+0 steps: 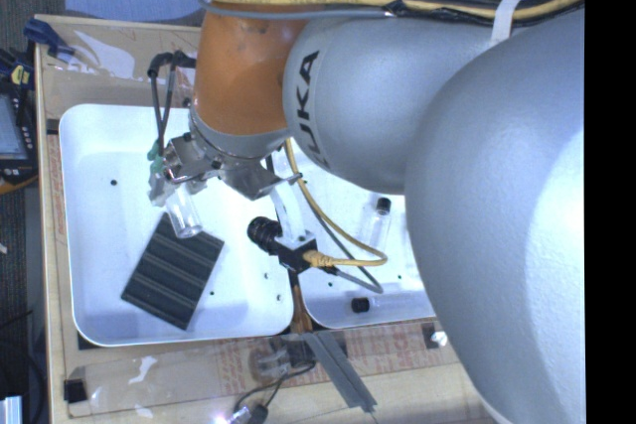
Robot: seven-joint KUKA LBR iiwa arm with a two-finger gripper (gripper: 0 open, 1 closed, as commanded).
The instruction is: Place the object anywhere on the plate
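Observation:
A dark, ribbed rectangular plate point(173, 271) lies flat in the left bin point(84, 213), toward its front. My gripper point(183, 212) hangs just above the plate's far corner, its clear tip almost touching that edge. The grey arm with its orange band point(243, 65) reaches in from the right and hides the back of the bin. No object can be made out at the gripper's tip; the wrist covers most of it.
The right bin point(348, 318) is mostly hidden under the arm; a small dark item point(383, 207) lies on its floor. A black cable plug point(266, 233) and yellow cable hang from the wrist over the divide between the bins. Loose clutter sits along the bench's front edge point(278, 357).

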